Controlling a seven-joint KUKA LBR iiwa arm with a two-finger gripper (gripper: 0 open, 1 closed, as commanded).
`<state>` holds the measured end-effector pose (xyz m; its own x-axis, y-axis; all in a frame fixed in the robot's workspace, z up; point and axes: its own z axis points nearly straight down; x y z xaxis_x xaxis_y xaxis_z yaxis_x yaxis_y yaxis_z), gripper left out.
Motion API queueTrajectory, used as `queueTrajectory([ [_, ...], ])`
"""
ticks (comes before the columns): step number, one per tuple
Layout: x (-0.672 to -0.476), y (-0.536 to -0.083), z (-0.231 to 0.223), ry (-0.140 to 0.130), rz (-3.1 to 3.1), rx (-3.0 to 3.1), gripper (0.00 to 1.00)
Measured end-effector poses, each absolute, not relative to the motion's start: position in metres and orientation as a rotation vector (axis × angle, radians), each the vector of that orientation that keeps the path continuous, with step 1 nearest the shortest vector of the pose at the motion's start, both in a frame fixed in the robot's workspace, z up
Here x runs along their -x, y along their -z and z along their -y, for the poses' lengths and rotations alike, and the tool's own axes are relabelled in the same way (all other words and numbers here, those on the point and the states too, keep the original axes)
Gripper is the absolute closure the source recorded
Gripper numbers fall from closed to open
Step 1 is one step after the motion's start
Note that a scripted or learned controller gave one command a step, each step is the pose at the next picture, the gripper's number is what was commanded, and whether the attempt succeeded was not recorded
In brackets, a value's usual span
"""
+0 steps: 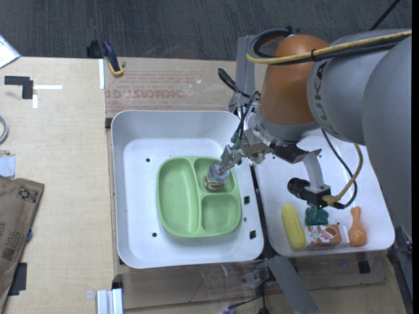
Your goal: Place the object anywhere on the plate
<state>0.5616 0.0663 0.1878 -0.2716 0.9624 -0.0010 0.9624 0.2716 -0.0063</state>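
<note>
Two bins: white, side by side on the bench.
Left bin (131,175): carries the green plate (180,198), three compartments, sitting flat.
Object (214,182): a small can, in the plate's upper right compartment, right under the fingertips.
Gripper (218,173): down over that compartment, tips at the can; whether they clamp it or stand apart, I can't tell.
Arm (308,84): grey with an orange band, leaning in from the right.
Right bin (376,195): yellow corn cob (292,226), small carton (324,235), orange drumstick (356,227) along its near edge.
</note>
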Motion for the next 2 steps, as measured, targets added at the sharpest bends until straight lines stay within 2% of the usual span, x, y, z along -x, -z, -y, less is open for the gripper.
queueTrajectory([
  [1,-0.564,-0.272,-0.041,-0.009,2.558,1.82,0.0],
  [2,-0.511,-0.234,-0.091,-0.015,2.275,2.161,0.0],
])
